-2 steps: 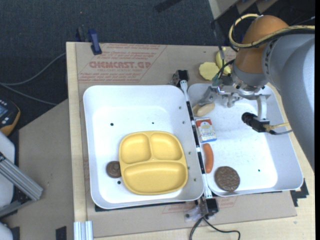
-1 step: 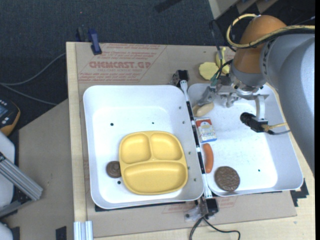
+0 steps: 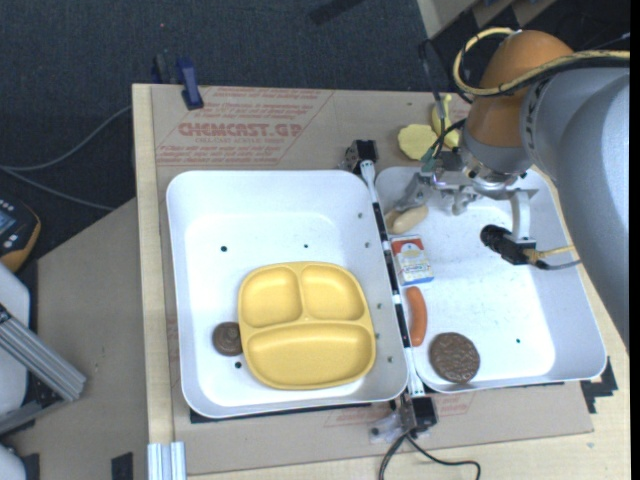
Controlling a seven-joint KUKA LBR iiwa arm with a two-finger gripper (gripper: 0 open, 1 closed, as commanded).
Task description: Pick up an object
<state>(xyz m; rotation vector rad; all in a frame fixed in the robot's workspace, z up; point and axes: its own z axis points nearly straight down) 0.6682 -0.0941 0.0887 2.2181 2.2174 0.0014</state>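
Two shallow white bins sit side by side on the bench, with six loose things in them.

The left bin [image 3: 200, 208] holds two: a yellow divided plate [image 3: 303, 324] with three compartments, lying flat toward the near right corner, and a small brown round cookie [image 3: 227, 339] touching the plate's left edge.

The right bin [image 3: 540, 318] holds four, all along its left side. A tan, bread-like piece [image 3: 407, 217] lies in the far left corner. Nearer along the left wall comes a small red and white carton [image 3: 413, 262], then an orange-red sausage [image 3: 417, 315] lying lengthwise beside the wall, then a larger brown round cookie [image 3: 455, 356] close to the near rim.

A yellow lump [image 3: 416, 141] rests on the bench just beyond the right bin's far rim.

The gripper [image 3: 466, 193] hangs over the right bin's far edge, just right of the tan piece; whether it is released or clenched cannot be told, and nothing shows between its tips. The grey arm covers the bin's far right corner.
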